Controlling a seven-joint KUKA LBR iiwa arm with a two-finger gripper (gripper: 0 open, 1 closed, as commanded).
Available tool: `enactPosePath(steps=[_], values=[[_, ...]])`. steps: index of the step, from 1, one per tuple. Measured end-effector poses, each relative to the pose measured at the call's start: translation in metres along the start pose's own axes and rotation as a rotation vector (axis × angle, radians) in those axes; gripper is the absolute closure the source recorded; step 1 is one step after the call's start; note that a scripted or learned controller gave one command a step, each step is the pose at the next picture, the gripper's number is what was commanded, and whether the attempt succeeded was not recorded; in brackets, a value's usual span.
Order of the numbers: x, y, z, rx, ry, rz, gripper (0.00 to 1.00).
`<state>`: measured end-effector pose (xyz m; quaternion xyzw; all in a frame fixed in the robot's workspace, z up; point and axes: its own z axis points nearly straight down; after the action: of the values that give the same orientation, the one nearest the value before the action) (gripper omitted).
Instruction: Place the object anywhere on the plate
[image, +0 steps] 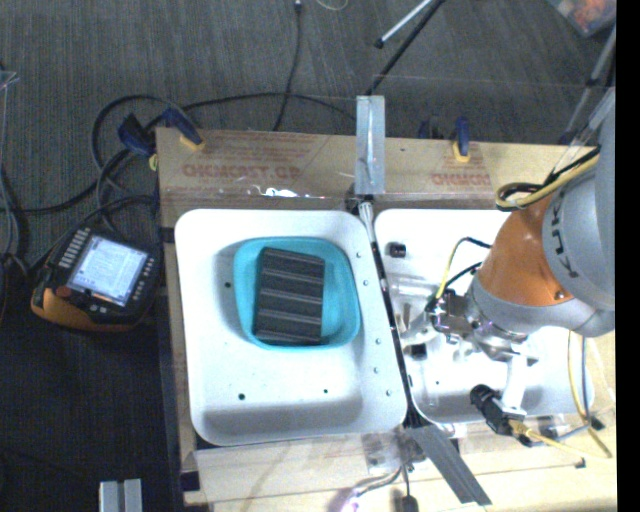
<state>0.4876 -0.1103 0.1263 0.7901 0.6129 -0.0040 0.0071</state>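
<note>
In the right bin, pincer: I see my pincer low over the right bin, under the orange band of the arm; if it is apart or together I cannot tell, the wrist covers it.
Object: the dark ribbed block lies flat on the blue plate, in the left bin, well apart from the pincer.
Step in hand: I judge the placing looks done, so my care is to lift straight up before I travel anywhere.
How to do it well: I would rise slowly and keep the cables at the wrist free of the bin wall.
Edges: the ridge between the two bins is just beside the pincer on its left; a low sideways move could hit it.
Small thing: a black piece sits near the far edge of the right bin.
Open room: most free space is upward and to the right, over the table there is a clamp.
</note>
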Motion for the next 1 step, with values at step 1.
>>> enactPosePath(steps=[1], values=[[-0.0409, 0.0067, -0.0645, 0.009, 0.013, -0.063, 0.00]])
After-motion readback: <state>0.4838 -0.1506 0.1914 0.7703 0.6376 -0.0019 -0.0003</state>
